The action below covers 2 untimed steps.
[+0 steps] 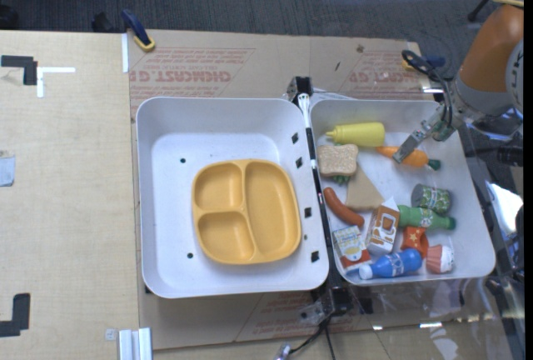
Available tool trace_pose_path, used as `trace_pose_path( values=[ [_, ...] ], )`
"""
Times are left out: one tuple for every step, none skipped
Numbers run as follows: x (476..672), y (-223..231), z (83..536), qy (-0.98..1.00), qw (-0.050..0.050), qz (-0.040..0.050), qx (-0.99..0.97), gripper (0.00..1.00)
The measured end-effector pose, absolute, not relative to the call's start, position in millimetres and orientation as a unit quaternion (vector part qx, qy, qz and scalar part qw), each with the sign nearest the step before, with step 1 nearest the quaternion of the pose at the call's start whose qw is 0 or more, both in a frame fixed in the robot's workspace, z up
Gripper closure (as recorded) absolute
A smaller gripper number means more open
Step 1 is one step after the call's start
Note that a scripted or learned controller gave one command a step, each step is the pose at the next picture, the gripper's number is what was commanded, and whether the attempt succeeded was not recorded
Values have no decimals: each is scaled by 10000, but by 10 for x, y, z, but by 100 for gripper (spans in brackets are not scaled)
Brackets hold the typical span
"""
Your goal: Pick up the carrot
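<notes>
claw [410, 152] low over carrot [402, 154], arm slanting from right

A small orange plastic toy carrot [402, 155] with a green leafy tip lies flat on the floor of the right-hand shallow white plastic bin [479, 221], toward the bin's one o'clock corner. It lies nearly level across the frame, its narrow orange end pointing to nine o'clock and its green tip to three o'clock. Its midsection is partly hidden, leaving the orange point and the stubby green end showing. The carrot sits just at four o'clock from a yellow plastic squeeze bottle [358, 133] lying on its side.
</notes>
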<state>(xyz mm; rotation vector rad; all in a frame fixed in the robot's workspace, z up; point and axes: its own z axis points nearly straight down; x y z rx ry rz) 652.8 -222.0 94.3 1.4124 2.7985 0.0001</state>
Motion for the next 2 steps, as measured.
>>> trace_pose_path(
  values=[
    [6544,-2219,1051,8938,64,-14,4485,100],
    [6311,-1697,1496,8468,8,0,5319,100]
  ],
)
